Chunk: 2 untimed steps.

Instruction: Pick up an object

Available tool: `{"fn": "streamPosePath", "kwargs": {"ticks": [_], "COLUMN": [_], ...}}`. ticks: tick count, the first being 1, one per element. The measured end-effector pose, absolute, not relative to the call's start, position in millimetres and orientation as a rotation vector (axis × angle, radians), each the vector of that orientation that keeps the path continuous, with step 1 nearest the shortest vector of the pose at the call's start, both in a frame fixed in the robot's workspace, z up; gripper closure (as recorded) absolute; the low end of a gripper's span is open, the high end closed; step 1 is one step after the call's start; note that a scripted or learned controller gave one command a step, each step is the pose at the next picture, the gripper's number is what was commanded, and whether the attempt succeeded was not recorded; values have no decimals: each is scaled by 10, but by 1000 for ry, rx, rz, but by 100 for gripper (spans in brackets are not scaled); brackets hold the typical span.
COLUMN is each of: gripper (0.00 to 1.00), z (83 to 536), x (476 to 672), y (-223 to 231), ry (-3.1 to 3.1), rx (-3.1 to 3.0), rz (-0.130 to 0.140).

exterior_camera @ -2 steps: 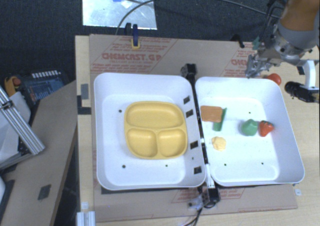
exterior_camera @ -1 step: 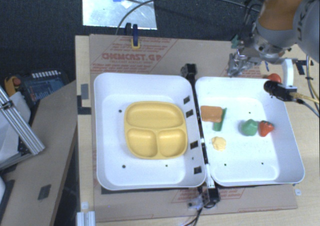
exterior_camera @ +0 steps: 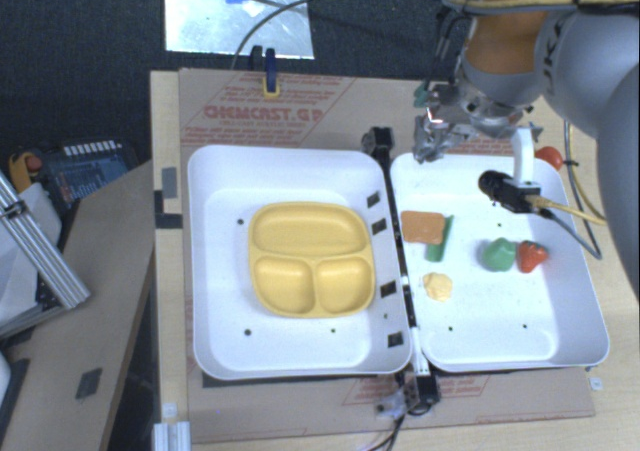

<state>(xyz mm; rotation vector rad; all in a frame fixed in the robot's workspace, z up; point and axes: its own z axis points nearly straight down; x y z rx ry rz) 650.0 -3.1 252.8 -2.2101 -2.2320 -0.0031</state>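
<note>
Surface: flat tan board [exterior_camera: 300, 104] under both bins
Left bin: shallow white plastic bin [exterior_camera: 215, 239], well to the left of the end effector and nearer the camera
Right bin: shallow white plastic bin [exterior_camera: 560, 324], just below the end effector
Tray: yellow three-compartment plastic tray [exterior_camera: 308, 257] lying in the left bin
End effector: grey two-finger end effector [exterior_camera: 432, 144] over the right bin's far left corner; whether its fingers are apart or together cannot be told
Objects: orange block [exterior_camera: 422, 227], green piece [exterior_camera: 497, 254], red piece [exterior_camera: 533, 256], small pale yellow piece [exterior_camera: 437, 286], all in the right bin, nearer the camera than the end effector
</note>
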Motion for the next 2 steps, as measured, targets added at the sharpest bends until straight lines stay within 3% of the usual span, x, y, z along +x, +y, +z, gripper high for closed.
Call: {"fn": "streamPosePath", "kwargs": {"ticks": [2], "gripper": [100], "z": [2371], "x": [6300], "y": [1016], "ry": [-2231], "rx": [-2211], "rz": [-4]}}
